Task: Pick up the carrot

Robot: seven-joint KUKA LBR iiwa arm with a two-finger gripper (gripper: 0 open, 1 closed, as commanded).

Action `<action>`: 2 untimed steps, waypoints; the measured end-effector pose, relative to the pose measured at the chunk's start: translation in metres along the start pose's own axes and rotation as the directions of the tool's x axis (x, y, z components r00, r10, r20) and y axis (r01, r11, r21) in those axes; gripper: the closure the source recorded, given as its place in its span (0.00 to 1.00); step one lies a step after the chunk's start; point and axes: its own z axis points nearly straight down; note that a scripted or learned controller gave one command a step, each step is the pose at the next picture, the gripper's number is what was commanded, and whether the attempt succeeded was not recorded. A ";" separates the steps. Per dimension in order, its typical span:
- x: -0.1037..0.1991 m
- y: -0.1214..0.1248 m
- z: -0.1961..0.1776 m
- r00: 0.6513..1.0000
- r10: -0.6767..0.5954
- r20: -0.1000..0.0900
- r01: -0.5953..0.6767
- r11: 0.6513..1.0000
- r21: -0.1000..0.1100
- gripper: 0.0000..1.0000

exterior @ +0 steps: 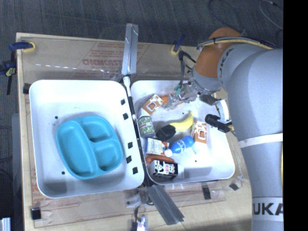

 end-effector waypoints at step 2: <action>0.000 0.000 0.001 0.999 -0.041 0.001 0.041 0.999 0.003 0.00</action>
